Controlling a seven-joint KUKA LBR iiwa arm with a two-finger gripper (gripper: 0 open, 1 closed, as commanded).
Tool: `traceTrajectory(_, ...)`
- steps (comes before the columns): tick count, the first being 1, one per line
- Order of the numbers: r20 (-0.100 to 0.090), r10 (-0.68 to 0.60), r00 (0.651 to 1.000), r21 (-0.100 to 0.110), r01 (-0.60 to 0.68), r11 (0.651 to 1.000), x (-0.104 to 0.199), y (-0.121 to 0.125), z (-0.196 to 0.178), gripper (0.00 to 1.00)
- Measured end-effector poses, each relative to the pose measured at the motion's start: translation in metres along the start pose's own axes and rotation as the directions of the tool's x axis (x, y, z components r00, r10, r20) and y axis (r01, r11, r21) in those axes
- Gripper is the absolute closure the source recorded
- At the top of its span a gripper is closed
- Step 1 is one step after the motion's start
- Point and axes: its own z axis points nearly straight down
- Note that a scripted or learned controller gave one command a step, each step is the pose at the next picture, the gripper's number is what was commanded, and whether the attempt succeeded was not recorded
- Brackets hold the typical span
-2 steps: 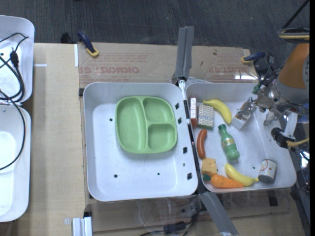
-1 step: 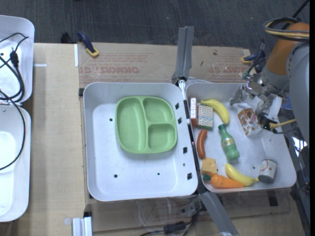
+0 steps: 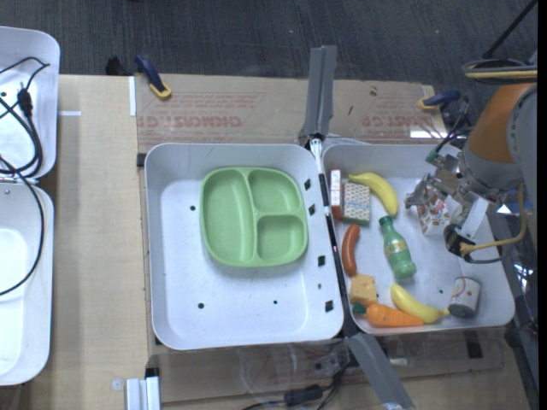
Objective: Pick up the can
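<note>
The arm reaches in from the right, its gripper (image 3: 432,196) poised over the upper right part of the right bin (image 3: 491,314), and I cannot tell how it is set. The can (image 3: 464,297) lies low in that bin's near right corner, well apart from the gripper, just beside a banana (image 3: 414,304). A green bottle (image 3: 397,248) sits mid-bin; the left bin (image 3: 171,314) holds a green divided plate (image 3: 254,216).

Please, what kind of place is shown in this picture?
Probably a robotics lab bench for pick-and-place trials. Two white bins sit side by side, one with a green tray, one with toy food and a can. A grey arm reaches in, and cables lie about.
</note>
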Motion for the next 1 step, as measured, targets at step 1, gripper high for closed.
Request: traceTrajectory(1,0.001,-0.003,1.0,-0.002,0.003,1.0,0.0004,0.0006,-0.0105,1.0)
